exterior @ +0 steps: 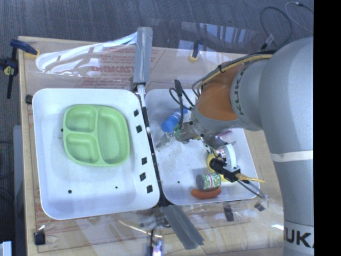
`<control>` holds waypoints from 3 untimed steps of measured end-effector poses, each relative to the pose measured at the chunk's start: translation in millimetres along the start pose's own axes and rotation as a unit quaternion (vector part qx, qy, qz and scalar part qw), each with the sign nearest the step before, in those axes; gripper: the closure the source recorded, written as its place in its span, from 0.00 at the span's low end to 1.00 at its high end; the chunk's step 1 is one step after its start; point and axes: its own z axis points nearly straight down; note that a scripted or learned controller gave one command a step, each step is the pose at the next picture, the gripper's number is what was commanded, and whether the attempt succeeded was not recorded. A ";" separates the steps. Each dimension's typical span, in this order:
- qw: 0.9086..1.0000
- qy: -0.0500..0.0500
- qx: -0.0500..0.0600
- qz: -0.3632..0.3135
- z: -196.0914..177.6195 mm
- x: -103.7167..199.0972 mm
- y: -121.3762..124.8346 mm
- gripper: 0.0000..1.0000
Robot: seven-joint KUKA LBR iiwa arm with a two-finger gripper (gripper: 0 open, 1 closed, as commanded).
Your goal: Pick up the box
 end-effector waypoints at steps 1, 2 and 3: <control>1.000 0.001 0.000 -0.002 -7.2 0.1 0.7 1.00; 1.000 0.001 0.000 -0.002 -7.2 0.2 0.8 0.00; 1.000 0.001 0.004 0.016 1.2 -38.9 78.1 0.00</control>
